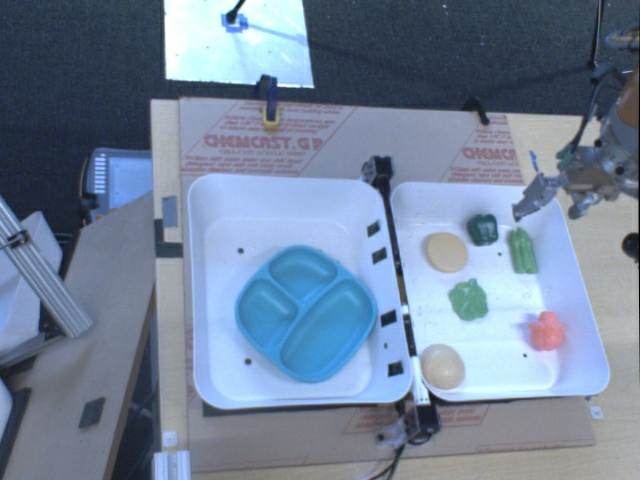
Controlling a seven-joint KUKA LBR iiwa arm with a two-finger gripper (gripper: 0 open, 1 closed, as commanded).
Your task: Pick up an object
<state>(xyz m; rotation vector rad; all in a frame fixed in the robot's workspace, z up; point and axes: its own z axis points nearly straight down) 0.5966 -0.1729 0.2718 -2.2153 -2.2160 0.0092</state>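
Note:
The right bin [585, 363] holds several toy foods. A dark green pepper [483, 229] and a long light green vegetable [522, 251] lie near its far edge. A flat tan round piece [446, 252] sits to their left, with a leafy green piece [467, 299] in the middle. An orange-red piece [545, 332] rests at the right and a tan bun [442, 366] in the near left corner. My gripper [557, 206] hovers over the bin's far right corner, above and right of the pepper. It is open, with nothing between its fingers.
In the left bin [215, 268] lies a blue divided plate [305, 311]. A black clip strip [392, 268] runs along the seam between the bins. Cardboard [300, 138] lies under both bins, with a yellow clamp [270, 103] at its far edge.

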